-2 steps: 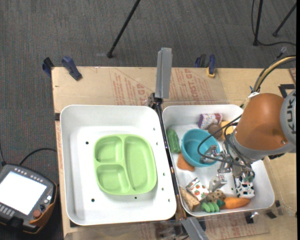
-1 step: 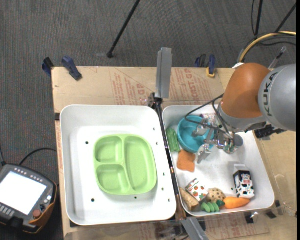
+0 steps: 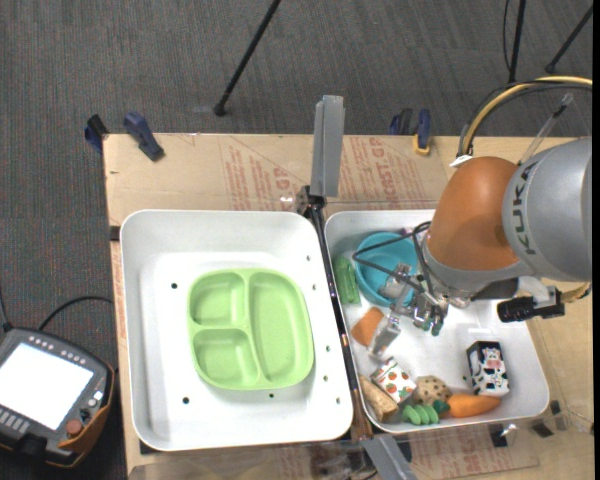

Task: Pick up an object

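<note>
My gripper (image 3: 398, 324) hangs low over the middle of the right bin (image 3: 525, 363), under the orange wrist band. Right beside it on the left lies a small orange piece (image 3: 366, 325); whether they touch I cannot tell. A teal bowl (image 3: 382, 265) sits just behind the gripper, partly hidden by the arm, and a green item (image 3: 347, 280) lies along the bin's left wall. Along the front edge of the bin lie a patterned block (image 3: 392, 380), a cookie (image 3: 432, 388), a green pea pod (image 3: 422, 412), a carrot (image 3: 473, 405) and a cow-print carton (image 3: 487, 366).
The left bin (image 3: 150, 268) holds a green divided plate (image 3: 250, 328). A grey upright post (image 3: 327, 153) stands behind the divider between the bins. A tablet pendant (image 3: 40, 393) lies off the bench at the lower left. Blue clamps (image 3: 140, 133) grip the back edge.
</note>
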{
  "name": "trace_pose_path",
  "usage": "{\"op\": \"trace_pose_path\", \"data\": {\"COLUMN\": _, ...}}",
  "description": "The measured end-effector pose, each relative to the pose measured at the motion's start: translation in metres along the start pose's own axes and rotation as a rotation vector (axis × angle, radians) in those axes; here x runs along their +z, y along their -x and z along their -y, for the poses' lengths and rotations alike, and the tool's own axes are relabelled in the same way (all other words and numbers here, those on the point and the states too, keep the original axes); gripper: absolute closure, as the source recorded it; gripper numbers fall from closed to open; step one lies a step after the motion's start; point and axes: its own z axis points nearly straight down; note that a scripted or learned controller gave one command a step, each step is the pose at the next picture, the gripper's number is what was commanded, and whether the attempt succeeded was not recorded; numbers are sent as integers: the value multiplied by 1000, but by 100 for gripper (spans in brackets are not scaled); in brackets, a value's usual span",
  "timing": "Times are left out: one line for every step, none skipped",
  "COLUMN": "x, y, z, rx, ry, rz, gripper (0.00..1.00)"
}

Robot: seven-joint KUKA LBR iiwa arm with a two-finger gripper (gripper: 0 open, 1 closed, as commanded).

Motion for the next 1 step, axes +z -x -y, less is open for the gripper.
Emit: {"op": "trace_pose_path", "data": {"x": 0, "y": -39, "z": 18, "rx": 27, "ry": -1, "rz": 0, "gripper": 0}}
